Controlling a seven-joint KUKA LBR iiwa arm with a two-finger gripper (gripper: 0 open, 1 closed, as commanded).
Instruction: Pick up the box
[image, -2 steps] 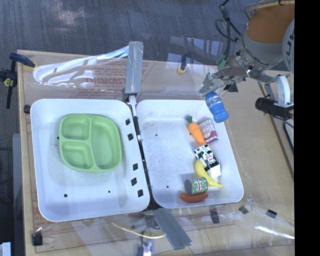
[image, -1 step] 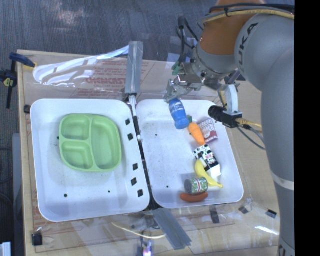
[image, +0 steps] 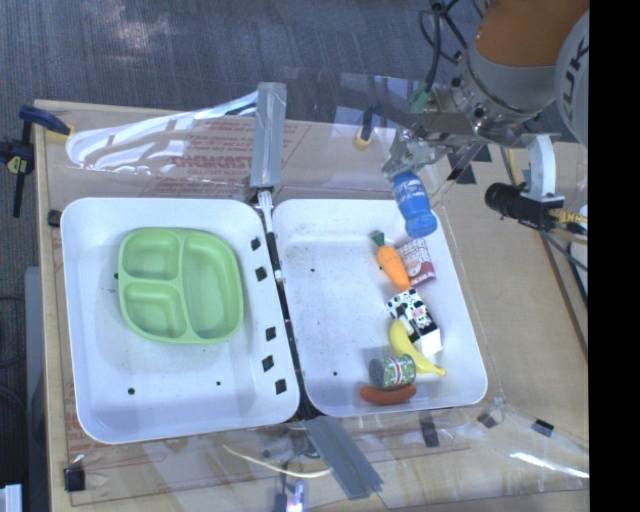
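Hanging under the gripper (image: 418, 165) at the right white bin's (image: 330, 300) far rim is a blue plastic bottle (image: 412, 202), seemingly pinched between its fingers; the black-and-white patterned box (image: 413, 313) lies untouched, so releasing and re-aiming comes next.

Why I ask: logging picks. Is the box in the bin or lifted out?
In. The box lies on the right bin floor, between the carrot and the banana.

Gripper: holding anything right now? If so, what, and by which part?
Yes. The gripper holds a small blue bottle by its top end; the bottle hangs below it, over the far edge of the right bin.
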